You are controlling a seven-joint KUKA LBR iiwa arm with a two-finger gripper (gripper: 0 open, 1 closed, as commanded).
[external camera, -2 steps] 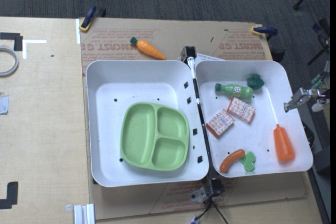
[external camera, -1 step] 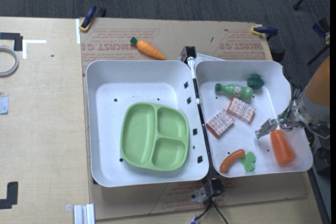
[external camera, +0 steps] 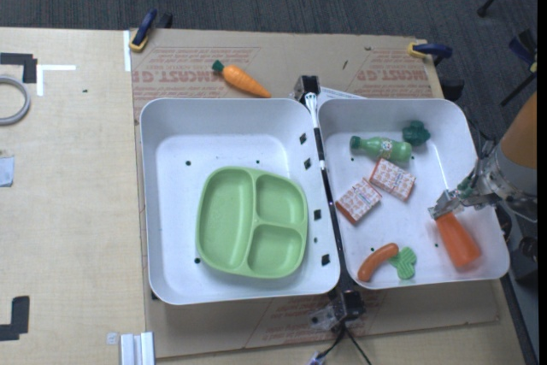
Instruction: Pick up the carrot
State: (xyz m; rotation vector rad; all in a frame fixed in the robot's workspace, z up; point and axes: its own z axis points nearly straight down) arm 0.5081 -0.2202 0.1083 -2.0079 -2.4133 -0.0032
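Carrot (external camera: 459, 243) in right bin (external camera: 466, 126), under gripper (external camera: 455, 203); gripper state unclear; arm low from right.

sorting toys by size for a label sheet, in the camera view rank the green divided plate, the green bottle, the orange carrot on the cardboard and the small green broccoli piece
1. green divided plate
2. green bottle and orange carrot: look alike in length, unranked
3. small green broccoli piece
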